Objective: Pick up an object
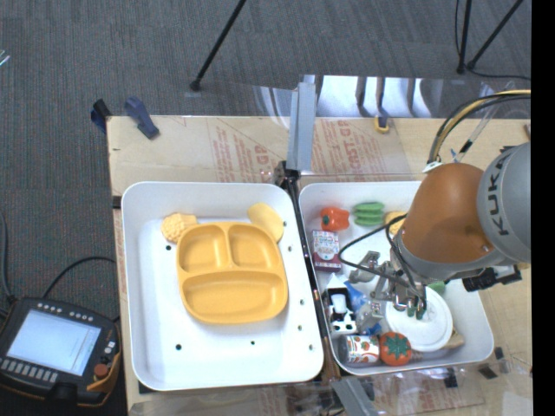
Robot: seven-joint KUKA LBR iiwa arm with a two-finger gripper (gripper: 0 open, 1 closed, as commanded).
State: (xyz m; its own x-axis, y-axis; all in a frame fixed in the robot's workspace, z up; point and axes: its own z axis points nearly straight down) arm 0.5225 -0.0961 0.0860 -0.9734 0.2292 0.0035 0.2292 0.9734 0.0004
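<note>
My gripper hangs low over the right bin, under the arm's orange band. It sits above a cluster of small items: a black-and-white carton, a blue piece and a white plate. A red tomato toy and a small can lie just in front of it. Farther back are a red pepper, a green item and a red sachet. Nothing is visibly held.
The left bin holds a yellow divided tray, with a knobbly yellow toy and a smooth yellow one behind it. A metal post stands behind the gap between the bins. A teach pendant lies on the floor at the left.
</note>
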